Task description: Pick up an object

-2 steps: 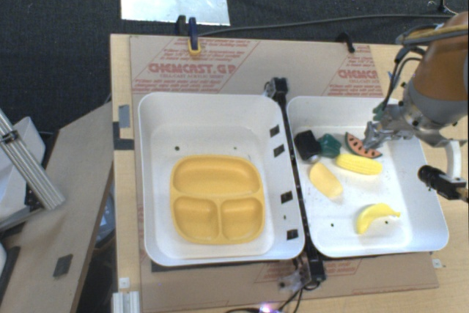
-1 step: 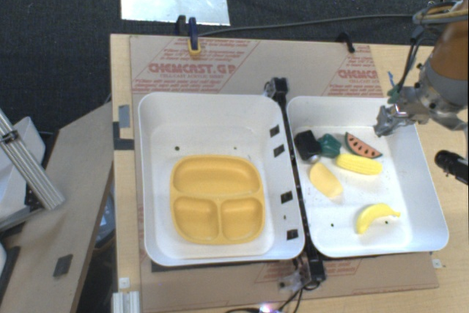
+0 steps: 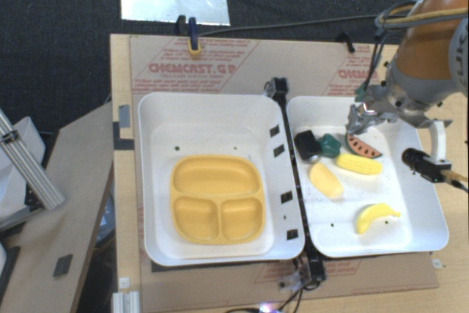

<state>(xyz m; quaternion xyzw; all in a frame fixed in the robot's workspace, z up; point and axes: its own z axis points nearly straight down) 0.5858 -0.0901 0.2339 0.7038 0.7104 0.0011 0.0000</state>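
My gripper [image 3: 358, 122] hangs over the back of the right bin [image 3: 432, 231], its tip just above a watermelon slice [image 3: 365, 147]. In front of the slice lies a yellow corn cob [image 3: 357, 164]. To the left are a dark green piece [image 3: 330, 146] and a black block [image 3: 304, 144]. A pale yellow piece [image 3: 325, 180] lies nearer the bin's middle, and a banana [image 3: 376, 217] rests toward the front. Nothing is visibly held.
The left bin [image 3: 157, 121] holds a yellow divided plate [image 3: 217, 199]. A raised divider with black clips [image 3: 287, 157] runs between the two bins. The arm's grey body and orange band [image 3: 440, 26] stand over the back right corner.
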